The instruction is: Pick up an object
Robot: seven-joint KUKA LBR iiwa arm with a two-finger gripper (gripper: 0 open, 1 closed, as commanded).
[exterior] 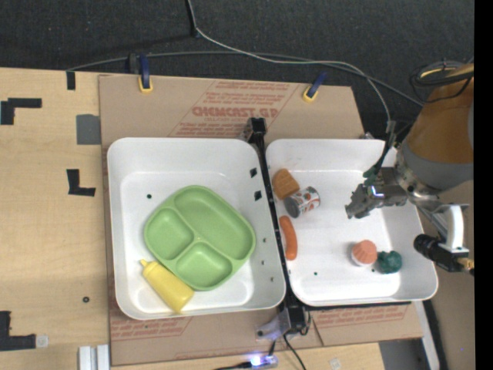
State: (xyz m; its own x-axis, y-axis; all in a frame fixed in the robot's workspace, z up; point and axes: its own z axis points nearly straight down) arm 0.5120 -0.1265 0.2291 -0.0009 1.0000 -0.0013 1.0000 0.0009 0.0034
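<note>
In the left bin point(123, 168), a green tray point(200, 237) and a yellow bottle point(166, 285) are being left well apart from the arm. In the right bin point(339, 287), a brown piece point(284, 183), a small can point(305, 200) and an orange sausage point(290, 237) are lying beside the divider, perhaps scattered for picking. A pink ball point(363, 252) is touching a green lump point(389, 261). The tool point(365, 205) is being hung above bare floor, its state impossible to tell, nothing seen in it.
</note>
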